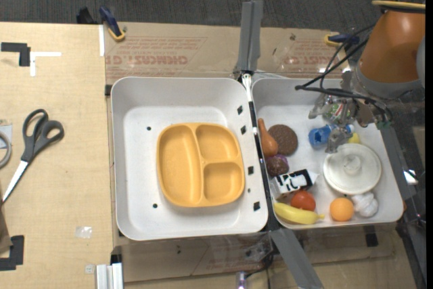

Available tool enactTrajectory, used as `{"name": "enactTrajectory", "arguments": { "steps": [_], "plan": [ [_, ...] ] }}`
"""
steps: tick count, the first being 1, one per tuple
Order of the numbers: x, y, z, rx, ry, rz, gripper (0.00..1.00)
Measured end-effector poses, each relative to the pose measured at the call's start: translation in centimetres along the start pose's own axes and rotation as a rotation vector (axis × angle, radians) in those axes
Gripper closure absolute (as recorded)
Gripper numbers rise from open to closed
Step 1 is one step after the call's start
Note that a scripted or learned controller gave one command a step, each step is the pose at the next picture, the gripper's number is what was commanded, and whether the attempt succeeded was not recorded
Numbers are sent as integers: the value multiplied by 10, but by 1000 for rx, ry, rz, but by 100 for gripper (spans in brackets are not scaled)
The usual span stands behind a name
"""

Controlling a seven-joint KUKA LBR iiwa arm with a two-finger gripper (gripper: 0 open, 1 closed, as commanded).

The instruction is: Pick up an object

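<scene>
Nearest the lower edge of the right bin (389,216) lie a yellow banana (296,214), a red tomato (304,200) just above it, an orange fruit (342,209) and a small white knobbly item (366,204) in the corner. A black-and-white packet (295,181) sits beside the tomato, with a dark purple fruit (277,164) to its left. A white round lid with a knob (352,169) takes up the right part of this bin.

Farther back, a dark brown ridged disc (283,139) rests next to an orange-brown pear-shaped piece (268,141) against the bin's left wall. A small blue object (319,137) lies toward the back of the right bin, just left of the lid and right of the brown disc; it is glossy, rounded and bright blue, its exact form too small to make out. A sliver of yellow (354,138) shows at the lid's far rim.

The gripper (336,120) hangs right above and beside the blue object, its metal fingers pointing down into the bin; whether they are parted or closed around anything cannot be told from this angle. The grey arm with its orange band (396,37) enters from the right, tilted over the bin's back corner, cables trailing.

The left bin (128,166) holds a yellow divided plate (201,164). Scissors (32,142) lie on the bench at left.
</scene>
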State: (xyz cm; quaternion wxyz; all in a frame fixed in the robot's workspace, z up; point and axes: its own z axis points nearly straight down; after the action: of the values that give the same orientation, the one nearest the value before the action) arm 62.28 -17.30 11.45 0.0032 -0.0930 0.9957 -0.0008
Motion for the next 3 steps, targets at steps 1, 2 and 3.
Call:
{"name": "enactTrajectory", "arguments": {
  "steps": [1,2,3],
  "plan": [
    [-41,41,20,-1,-2,2,0],
    [-13,19,20,0,0,-45,0],
    [2,78,21,-2,2,24,0]
  ]
}}
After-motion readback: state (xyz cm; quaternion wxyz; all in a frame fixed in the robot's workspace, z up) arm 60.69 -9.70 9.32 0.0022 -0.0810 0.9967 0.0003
